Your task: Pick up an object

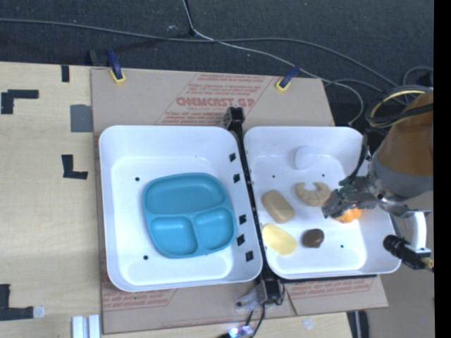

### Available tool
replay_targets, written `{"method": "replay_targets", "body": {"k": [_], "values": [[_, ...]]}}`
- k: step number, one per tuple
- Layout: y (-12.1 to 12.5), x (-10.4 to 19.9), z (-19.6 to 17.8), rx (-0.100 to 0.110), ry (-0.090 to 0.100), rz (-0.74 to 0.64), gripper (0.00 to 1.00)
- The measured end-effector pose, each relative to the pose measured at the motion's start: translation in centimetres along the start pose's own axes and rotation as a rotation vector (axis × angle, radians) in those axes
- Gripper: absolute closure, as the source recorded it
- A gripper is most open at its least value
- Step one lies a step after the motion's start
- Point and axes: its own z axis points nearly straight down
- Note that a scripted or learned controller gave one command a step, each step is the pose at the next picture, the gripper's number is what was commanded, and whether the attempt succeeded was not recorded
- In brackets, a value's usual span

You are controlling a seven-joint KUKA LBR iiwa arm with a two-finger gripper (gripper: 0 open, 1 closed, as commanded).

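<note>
Gripper [338, 204] down in right bin [352, 259], just right of the pretzel-shaped piece [311, 192], touching an orange object [348, 215]; finger state unreadable. Nothing lifted yet, so grasp and lift both remain.

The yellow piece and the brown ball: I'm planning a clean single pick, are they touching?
Apart. The camera view shows white bin floor between the yellow piece and the brown ball.

Smooth, seemingly plastic blue tray [189, 214]; glossy white bins [113, 189]
</note>
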Motion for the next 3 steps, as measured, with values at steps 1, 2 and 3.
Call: {"method": "replay_targets", "body": {"k": [1,2,3], "values": [[1.0,-0.3,-5.8,-0.001,-0.001,-0.001,1.00],[1.2,-0.3,-12.1,-0.002,-0.001,-0.001,1.00],[1.0,5.2,-10.2,0.006,0.003,-0.005,1.00]]}}
